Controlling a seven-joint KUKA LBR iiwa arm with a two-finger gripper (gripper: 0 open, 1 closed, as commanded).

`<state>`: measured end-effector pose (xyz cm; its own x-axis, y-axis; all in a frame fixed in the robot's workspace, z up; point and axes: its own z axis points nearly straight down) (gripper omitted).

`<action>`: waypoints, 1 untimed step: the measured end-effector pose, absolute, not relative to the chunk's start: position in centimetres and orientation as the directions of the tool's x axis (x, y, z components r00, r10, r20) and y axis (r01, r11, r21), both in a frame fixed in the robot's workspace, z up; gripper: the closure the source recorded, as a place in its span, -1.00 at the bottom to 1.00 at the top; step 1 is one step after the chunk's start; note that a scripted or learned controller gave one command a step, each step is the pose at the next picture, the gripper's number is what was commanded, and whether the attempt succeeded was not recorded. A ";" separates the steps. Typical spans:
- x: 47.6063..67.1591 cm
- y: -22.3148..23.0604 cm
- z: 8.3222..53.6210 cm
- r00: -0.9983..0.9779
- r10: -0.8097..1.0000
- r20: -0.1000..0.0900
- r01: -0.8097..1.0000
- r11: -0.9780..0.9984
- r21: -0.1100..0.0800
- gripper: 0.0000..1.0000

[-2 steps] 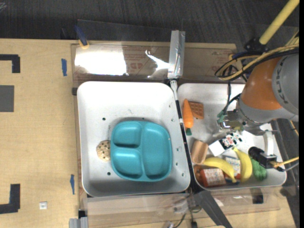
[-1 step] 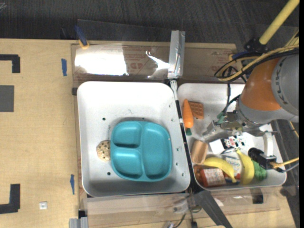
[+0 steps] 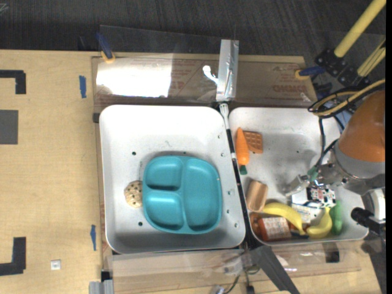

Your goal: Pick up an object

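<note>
From my screen the tabletop (image 3: 43, 164) carried two white bins, the left bin (image 3: 122, 127) given over to a teal divided tray (image 3: 184, 192) with a cookie (image 3: 133, 193) tucked at its left. The right bin (image 3: 282, 127) crowded its pickable items along the near wall, a banana (image 3: 294, 216) among them. I judged the arm (image 3: 364, 139) had reached there for that cluster, the tool (image 3: 315, 188) just above the banana; its opening I could not tell.

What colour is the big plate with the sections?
The plate is teal blue, seen clearly in the camera view.
</note>
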<state>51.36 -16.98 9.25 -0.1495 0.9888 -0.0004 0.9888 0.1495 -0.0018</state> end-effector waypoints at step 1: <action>53.0 -21.1 8.9 -0.134 0.991 0.020 0.991 0.134 0.003 -1.00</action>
<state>52.95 -21.06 8.92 -0.1339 0.9908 0.0196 0.9910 0.1339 0.0031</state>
